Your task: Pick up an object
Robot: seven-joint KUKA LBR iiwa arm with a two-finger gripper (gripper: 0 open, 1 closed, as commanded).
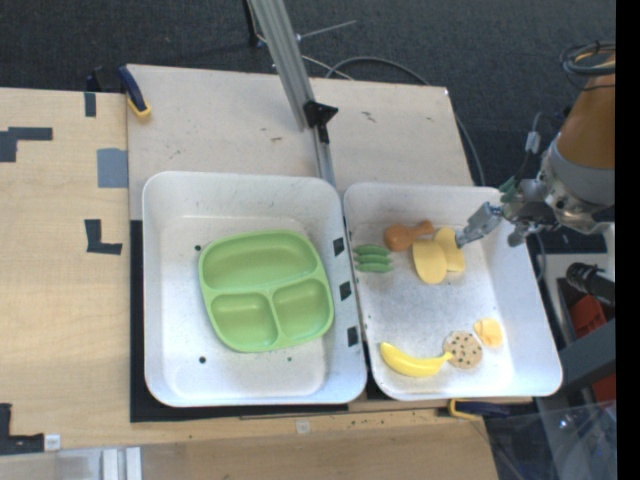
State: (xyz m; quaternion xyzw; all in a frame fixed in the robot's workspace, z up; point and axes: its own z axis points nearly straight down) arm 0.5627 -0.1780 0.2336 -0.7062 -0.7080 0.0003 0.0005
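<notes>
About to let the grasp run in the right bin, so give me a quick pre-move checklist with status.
1. Gripper is over the right bin, at its upper right area: ok.
2. A target is under the fingertips: ok, they sit at the edge of the pale yellow piece.
3. Finger opening suits the grasp: cannot tell, the fingers are too small and blurred.
4. Target is free of neighbours: not ok, the orange-brown piece touches or overlaps it.
5. Nothing is already held: cannot tell.
6. Other items are out of the approach path: ok, the banana, cookie and green beans lie apart from the gripper.
</notes>
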